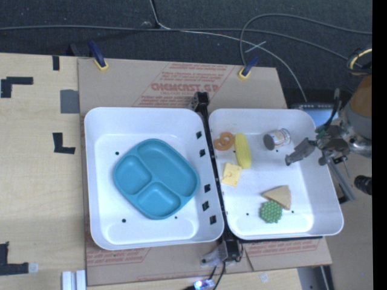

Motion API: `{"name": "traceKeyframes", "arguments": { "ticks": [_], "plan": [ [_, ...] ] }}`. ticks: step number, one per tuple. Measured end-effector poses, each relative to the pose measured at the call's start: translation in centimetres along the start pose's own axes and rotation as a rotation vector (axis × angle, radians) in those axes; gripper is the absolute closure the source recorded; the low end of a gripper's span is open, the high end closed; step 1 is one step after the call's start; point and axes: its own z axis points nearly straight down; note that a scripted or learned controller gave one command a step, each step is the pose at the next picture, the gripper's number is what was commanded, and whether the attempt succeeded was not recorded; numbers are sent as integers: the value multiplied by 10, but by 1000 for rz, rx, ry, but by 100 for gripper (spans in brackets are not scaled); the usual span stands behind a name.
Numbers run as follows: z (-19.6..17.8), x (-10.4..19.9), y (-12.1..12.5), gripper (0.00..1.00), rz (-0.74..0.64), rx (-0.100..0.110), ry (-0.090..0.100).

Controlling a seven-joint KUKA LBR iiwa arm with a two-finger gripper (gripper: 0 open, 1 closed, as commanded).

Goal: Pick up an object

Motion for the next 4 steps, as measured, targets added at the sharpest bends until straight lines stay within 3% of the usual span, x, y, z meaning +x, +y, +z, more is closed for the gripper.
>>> {"name": "traceKeyframes", "arguments": {
  "ticks": [1,3,4],
  "plan": [
    [-7,1,3,0,-4,-13,-3],
    [121,3,4,0,-5,-8,-2],
    [132,4,5,0,-5,-14,-5]
  ]
}}
